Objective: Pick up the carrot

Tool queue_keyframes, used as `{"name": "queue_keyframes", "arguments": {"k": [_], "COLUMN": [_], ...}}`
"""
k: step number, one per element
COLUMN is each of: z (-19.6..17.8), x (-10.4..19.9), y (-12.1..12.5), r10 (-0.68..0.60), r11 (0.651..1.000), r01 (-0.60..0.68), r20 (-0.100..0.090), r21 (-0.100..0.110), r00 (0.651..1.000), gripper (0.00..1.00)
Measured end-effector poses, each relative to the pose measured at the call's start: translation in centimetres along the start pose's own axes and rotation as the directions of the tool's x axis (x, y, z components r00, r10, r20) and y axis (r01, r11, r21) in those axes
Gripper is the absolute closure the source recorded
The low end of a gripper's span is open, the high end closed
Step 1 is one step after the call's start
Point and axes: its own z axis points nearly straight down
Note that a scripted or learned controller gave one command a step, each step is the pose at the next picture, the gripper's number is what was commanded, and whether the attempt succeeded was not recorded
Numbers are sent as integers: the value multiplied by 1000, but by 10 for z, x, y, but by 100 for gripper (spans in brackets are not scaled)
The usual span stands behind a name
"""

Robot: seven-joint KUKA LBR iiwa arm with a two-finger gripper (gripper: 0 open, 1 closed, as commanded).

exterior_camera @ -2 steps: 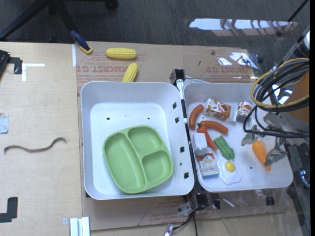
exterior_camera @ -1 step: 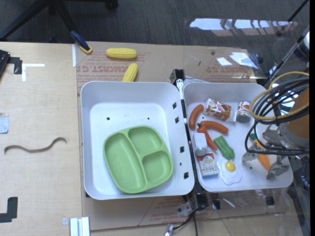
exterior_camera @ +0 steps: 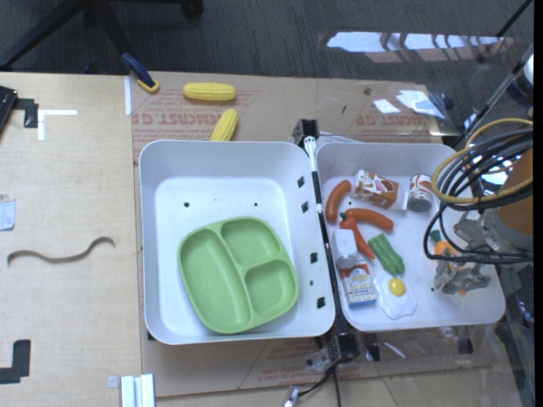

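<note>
In right bin: carrot [exterior_camera: 362, 242] well left of gripper [exterior_camera: 459, 280].

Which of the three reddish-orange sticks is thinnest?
The carrot, slim and tapered, lying below the two plump sausages, beside the green pepper.

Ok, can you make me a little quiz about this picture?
1. True or false: the green plate lies in the left bin.
2. How many corn cobs lie on the bench outside the bins?
3. Where is the carrot? A: left bin. B: right bin. C: on the green plate.
Key: 1 true; 2 two; 3 B.
</note>
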Motion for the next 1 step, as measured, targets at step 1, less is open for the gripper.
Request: {"name": "queue_keyframes", "arguments": {"k": [1], "z": [0], "x": [0], "y": [0], "r10": [0], "r11": [1000], "r01": [0], "r20": [0], "r21": [0], "r00": [1000], "gripper": [0]}}
